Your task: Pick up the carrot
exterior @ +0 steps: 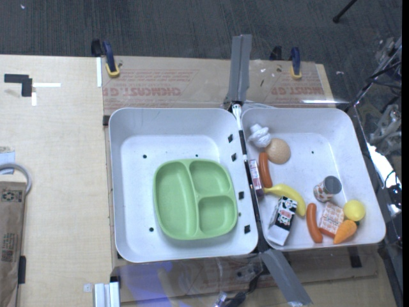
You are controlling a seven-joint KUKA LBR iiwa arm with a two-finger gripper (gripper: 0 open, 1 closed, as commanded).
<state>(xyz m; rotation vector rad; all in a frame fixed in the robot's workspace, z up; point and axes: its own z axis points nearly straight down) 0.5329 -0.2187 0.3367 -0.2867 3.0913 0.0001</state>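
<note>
The carrot (345, 231) is a short orange cone lying in the front right corner of the right bin (345, 130). It rests just below a yellow lemon (354, 210) and beside a pink-and-white packet (331, 218).
The right bin also holds two orange-red sausages (313, 223) (264, 169), a banana (284, 192), a black-and-white carton (282, 220), a small can (330, 186), a tan round bun (278, 151) and a white object (259, 134). A green divided plate (195, 199) lies in the left bin (128, 171).
</note>
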